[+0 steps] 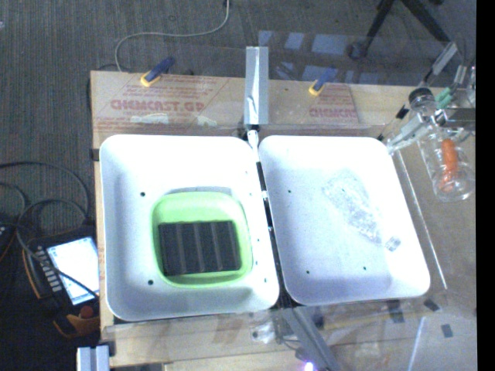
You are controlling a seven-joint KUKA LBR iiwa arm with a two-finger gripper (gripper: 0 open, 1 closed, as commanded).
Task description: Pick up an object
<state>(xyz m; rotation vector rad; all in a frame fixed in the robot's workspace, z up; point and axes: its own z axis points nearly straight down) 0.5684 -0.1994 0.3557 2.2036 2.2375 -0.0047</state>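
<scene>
A pale green tray [203,245] with 4 dark slats sits in the left bin [124,176]; bench [178,103] beyond, grey carpet [62,22].

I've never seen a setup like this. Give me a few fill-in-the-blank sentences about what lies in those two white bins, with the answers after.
1. The green tray with the dark ribbed insert lies in the ____ bin as the camera sees it.
2. The clear crinkled plastic piece lies in the ____ bin.
3. The rim of the tray is ____ in colour.
4. Two yellow-and-blue clamps sit on the board along the ____ edge of the bins in the picture.

Answers: left; right; green; top
</scene>
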